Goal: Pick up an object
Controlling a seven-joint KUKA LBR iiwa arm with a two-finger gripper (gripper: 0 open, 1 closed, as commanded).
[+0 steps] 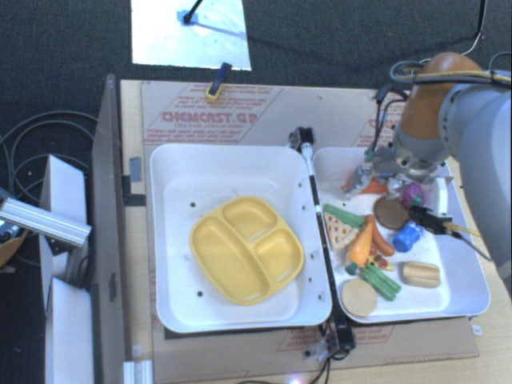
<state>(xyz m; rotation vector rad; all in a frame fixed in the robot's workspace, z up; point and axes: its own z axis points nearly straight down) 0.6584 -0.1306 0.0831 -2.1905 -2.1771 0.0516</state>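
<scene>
The right bin holds a heap of toy food. An orange-red piece lies at its back left, and my gripper hangs right over it, touching or nearly so. Just beside the gripper are a purple piece and a brown disc. Further forward lie a green strip, a pizza slice, a carrot, a blue piece, a bread loaf, a green bundle and a tan round biscuit. No object shows lifted off the bin.
The left bin carries a yellow divided plate. A black rail runs between the two bins. My grey arm covers the right bin's back right corner. Cables and a white bracket lie left of the bench.
</scene>
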